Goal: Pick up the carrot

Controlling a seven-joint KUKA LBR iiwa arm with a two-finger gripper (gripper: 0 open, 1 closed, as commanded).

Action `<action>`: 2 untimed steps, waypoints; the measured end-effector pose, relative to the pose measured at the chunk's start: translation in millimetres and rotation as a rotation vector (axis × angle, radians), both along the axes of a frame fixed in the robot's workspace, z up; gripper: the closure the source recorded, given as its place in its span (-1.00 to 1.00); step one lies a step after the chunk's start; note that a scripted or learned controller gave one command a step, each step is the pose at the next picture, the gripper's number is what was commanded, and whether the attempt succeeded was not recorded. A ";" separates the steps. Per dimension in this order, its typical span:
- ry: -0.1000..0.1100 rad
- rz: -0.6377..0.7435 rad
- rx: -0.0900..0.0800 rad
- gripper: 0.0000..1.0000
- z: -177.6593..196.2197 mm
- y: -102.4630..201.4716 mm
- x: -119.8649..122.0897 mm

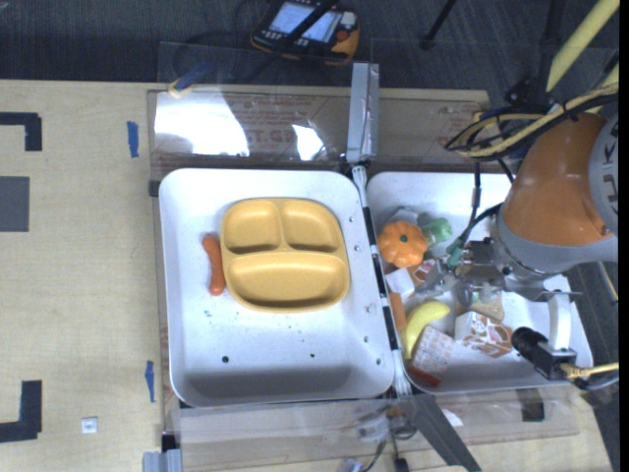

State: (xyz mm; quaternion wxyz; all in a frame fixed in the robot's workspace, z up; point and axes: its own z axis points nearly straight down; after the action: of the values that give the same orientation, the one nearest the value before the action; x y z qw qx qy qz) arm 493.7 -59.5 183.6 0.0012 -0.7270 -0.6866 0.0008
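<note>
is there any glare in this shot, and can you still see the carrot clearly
In the camera view, bright glare washes over the clear panel behind the left bin. The carrot, left of the yellow tray, sits evenly lit and fairly sharp; the right bin's clutter looks softer and shadowed under the arm.

Robot lab: 2 bins (187, 264), tripod legs (452, 3).

Single grey arm (580, 195) entering from the right edge of the camera view, its orange band (555, 190) uppermost and turned toward the camera. Below the band the grey wrist (531, 254) tilts down and to the left. The claw (462, 264) sits at the wrist's lower-left end, low and pointing leftward; its tips are too cluttered and small to resolve.
</note>
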 end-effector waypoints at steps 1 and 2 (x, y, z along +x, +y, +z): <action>-0.005 -0.019 -0.001 -1.00 -52.5 -31.7 74.1; -0.015 0.147 -0.004 -1.00 -66.3 -42.7 119.9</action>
State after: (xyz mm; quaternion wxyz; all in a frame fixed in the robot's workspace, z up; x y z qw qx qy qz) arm 613.7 -102.2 117.3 -0.0054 -0.6748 -0.7380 -0.0029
